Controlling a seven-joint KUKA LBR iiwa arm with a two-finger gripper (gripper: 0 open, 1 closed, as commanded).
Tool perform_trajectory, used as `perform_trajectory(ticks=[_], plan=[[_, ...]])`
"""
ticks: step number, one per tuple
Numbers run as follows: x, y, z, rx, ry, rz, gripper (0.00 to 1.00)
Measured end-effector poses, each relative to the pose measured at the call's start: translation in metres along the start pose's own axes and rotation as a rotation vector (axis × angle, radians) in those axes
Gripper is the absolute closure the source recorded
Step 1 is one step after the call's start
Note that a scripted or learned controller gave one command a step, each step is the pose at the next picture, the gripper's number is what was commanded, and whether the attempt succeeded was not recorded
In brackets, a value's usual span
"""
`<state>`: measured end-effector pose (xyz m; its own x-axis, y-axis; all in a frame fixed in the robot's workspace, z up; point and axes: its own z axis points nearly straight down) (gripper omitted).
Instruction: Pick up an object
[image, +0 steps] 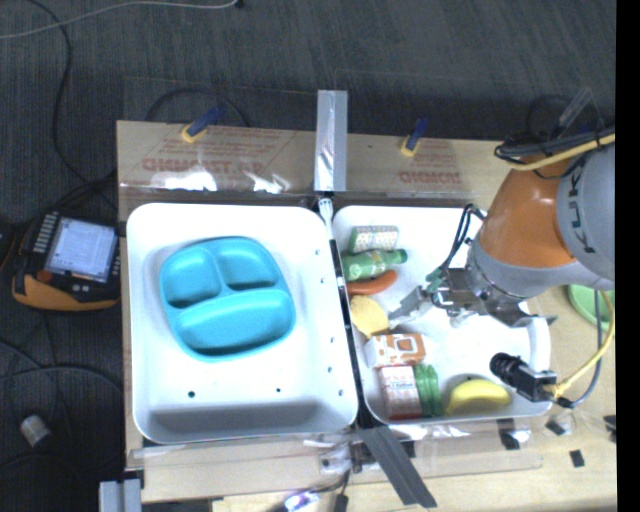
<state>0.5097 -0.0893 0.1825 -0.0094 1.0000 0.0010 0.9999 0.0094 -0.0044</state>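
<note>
The right bin (445, 215) holds several small objects along its left and front sides. From back to front there is a labelled can (375, 239), a green bottle (372, 264), an orange carrot-like piece (370, 284) and a yellow piece (368, 316). In front of those lie an orange and white carton (398, 349), a red and white box (397, 389), a green item (428, 385) and a yellow banana (476, 394). My gripper (413, 295) hangs over the middle of this bin, just right of the yellow piece and above the carton. It stands open with nothing between its fingers.
The left bin (140, 330) holds a blue divided plate (228, 295). The grey arm with its orange band (525, 235) covers the right bin's right side. A black part and cables (520, 372) sit near the bin's front right corner. A handheld device (75, 255) lies on the floor at the left.
</note>
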Motion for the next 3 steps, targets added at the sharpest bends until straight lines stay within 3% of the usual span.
perform_trajectory(ticks=[1,2,3], plan=[[0.000,0.000,0.000,0.000,0.000,0.001,0.00],[0.027,0.048,-0.120,-0.002,-0.003,-0.028,0.00],[0.026,-0.027,0.000,0.002,0.000,-0.062,0.00]])
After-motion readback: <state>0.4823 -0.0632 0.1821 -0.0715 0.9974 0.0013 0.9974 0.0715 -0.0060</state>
